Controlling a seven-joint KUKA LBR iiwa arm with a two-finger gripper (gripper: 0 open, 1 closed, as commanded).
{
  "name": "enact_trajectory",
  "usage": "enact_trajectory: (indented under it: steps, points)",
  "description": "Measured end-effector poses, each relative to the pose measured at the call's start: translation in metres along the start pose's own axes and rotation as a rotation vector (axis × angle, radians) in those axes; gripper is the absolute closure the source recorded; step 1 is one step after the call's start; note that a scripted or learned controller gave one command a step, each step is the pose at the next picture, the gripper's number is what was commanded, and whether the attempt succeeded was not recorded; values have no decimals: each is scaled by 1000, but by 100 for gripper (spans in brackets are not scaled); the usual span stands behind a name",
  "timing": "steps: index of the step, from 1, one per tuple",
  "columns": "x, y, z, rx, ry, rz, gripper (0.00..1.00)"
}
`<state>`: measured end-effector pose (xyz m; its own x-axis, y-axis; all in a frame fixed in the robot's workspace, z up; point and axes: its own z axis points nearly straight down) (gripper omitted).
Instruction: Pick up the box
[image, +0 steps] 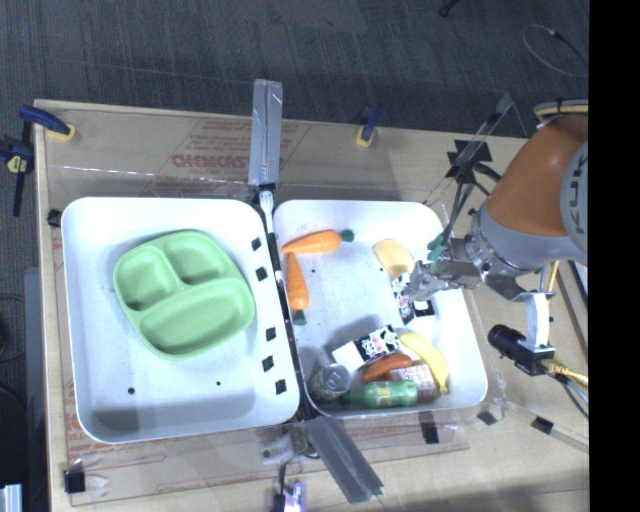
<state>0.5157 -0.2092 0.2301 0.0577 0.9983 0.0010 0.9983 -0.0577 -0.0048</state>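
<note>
Box (372, 346), white with black patches, lies in the lower middle of the right bin (462, 330), tilted and touching a banana (428, 358). At far left, a green divided plate (183, 290) sits in the left bin (85, 330). In the right bin, two carrots (297, 281) lie by the left wall. A can (331, 380) and a green bottle (384, 395) line the near wall, and a red item (384, 366) lies between bottle and box. A yellow piece (393, 255) lies further back. The gripper (412, 291) hangs up and right of the box, apart from it; its grip cannot be told.
</note>
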Motion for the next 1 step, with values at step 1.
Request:
enact_trajectory:
  steps: [1]
  points:
    - [11, -17, -6, 0, 0, -28, 100]
